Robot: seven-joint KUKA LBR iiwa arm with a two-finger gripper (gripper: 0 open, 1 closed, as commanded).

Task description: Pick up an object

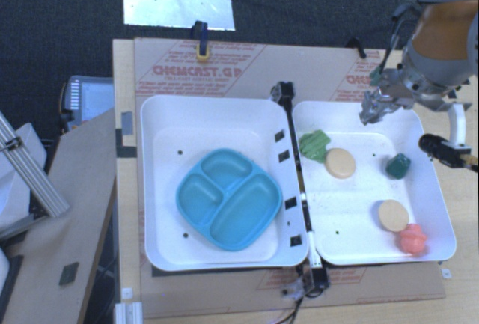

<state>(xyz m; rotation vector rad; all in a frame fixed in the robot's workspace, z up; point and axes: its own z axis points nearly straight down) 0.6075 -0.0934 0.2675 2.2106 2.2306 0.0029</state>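
Arm (441, 16) is reaching in from the right, w/ the orange band sitting above the wrist. Gripper (372, 111) is hanging over the far edge of the right bin (441, 203), near that bin's far-left part. Finger state: cannot tell (tips are small and blurred against the bin rim). Nothing is showing between them.

Right bin contents, approx. layout:
- Green piece (314, 144) is lying at the far-left, just beside the divider.
- Tan disc (340, 163) is lying just right of the green piece, touching or nearly touching it.
- Teal block (398, 165) is sitting toward the right wall, well apart from the tan disc.
- Second disc (393, 215) is lying at the near-right.
- Pink piece (412, 239) is sitting just beside the second disc, in the near-right corner.

All five are resting on the bin floor, below and nearer than the gripper. Green piece is the closest to the gripper.

Left bin (161, 128) is holding a blue tray (228, 199) w/ three compartments, lying turned at an angle, approx. mid-bin.

Both bins are sitting side by side on a cardboard sheet (224, 68) w/ red lettering. A yellow clamp (202, 42) is gripping the sheet's far edge.
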